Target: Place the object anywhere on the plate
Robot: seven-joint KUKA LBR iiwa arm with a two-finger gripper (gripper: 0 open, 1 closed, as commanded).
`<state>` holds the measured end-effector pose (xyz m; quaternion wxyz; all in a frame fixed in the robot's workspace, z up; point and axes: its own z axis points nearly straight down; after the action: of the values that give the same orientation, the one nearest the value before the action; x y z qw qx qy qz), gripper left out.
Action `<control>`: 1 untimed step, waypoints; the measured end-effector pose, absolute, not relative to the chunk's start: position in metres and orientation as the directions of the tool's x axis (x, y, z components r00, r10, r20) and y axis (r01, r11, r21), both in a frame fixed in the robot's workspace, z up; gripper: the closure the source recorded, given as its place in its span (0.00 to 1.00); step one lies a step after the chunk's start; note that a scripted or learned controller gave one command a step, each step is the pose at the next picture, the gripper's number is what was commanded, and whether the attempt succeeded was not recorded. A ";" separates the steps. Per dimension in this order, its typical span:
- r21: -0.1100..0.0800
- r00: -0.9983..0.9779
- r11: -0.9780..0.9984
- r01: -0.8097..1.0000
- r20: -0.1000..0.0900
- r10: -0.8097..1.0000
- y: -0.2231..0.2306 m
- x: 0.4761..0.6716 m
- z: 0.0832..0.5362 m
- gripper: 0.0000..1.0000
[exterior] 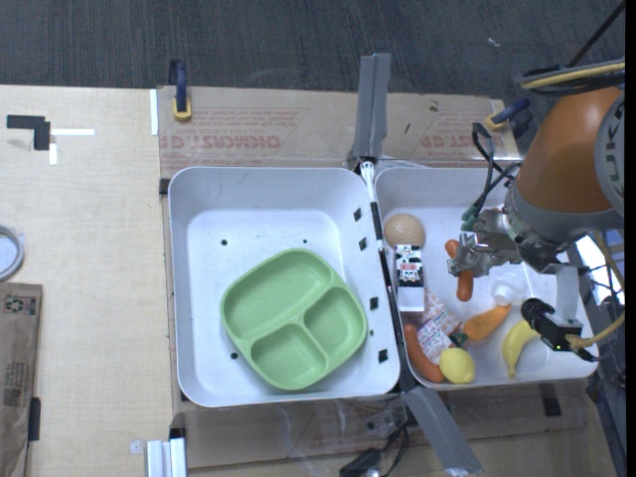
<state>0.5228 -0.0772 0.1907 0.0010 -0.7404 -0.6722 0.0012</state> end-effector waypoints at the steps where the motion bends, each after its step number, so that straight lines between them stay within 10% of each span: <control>1: -0.002 -0.277 0.277 0.961 -0.001 0.961 0.017 0.549 0.192 1.00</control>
<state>0.5493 0.0173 0.1924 0.0004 -0.6014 -0.7990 0.0009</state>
